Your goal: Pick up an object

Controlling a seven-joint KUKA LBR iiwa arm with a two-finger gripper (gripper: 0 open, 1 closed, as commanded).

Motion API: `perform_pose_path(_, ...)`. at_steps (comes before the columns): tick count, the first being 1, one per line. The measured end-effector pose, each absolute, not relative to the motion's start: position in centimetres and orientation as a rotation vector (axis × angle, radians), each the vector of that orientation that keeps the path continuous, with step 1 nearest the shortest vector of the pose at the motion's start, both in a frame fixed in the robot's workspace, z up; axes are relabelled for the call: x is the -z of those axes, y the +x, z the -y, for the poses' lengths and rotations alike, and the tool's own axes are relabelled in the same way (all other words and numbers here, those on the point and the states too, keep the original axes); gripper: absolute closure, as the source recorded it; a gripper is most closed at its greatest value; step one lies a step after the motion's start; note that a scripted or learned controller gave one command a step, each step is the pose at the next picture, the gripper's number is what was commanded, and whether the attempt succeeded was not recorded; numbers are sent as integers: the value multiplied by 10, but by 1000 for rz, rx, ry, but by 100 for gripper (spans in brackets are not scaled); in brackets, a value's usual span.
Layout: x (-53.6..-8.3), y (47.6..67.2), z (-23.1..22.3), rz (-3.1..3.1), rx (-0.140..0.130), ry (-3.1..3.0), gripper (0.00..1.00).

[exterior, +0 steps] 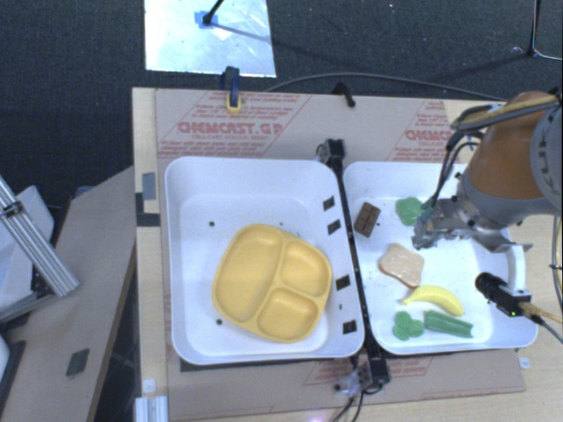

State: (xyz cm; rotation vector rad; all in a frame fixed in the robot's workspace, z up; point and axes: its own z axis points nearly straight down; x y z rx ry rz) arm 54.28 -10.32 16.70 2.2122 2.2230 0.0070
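In the right bin (378,176) lie a brown chocolate-like block (367,219), a green leafy piece (407,209), a slice of toast (402,265), a banana (434,299), a small broccoli (406,325) and a green pod (449,324). My gripper (426,233) hangs low over the right bin, just right of the green leafy piece and above the toast's far corner. Nothing shows between its tips.
The left bin (198,192) holds a yellow divided plate (273,281). A black divider with clips (345,244) runs between the bins. The grey and orange arm (510,170) covers the right bin's far right side.
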Motion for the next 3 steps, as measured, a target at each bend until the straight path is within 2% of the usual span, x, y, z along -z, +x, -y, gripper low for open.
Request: perform_pose_path(3,-302,547,108,-2224,-6,2212,100)
